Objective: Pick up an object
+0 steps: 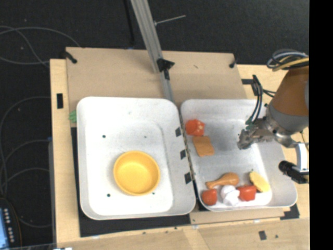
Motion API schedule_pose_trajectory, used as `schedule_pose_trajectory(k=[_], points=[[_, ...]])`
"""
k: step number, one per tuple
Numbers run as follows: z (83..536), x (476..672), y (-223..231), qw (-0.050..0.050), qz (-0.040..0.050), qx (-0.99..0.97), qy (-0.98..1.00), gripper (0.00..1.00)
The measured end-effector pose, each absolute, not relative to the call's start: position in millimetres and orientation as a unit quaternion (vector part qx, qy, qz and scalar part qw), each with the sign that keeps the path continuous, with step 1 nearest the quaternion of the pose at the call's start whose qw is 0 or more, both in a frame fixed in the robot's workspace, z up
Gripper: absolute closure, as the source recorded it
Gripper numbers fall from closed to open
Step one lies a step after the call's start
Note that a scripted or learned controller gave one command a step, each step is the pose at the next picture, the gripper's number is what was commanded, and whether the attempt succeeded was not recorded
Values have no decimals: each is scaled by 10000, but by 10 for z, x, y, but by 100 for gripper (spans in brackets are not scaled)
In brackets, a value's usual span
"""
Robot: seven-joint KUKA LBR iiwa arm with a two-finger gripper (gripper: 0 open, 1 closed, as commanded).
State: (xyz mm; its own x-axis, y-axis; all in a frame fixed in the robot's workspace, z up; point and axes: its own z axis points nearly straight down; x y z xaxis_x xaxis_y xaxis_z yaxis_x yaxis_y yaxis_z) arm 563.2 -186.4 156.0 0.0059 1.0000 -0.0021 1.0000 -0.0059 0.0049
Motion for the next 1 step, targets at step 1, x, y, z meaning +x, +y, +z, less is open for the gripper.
schedule_pose_trajectory(k=[1], points=[[2201,5686,-1865,39,20,7060,7082,100]])
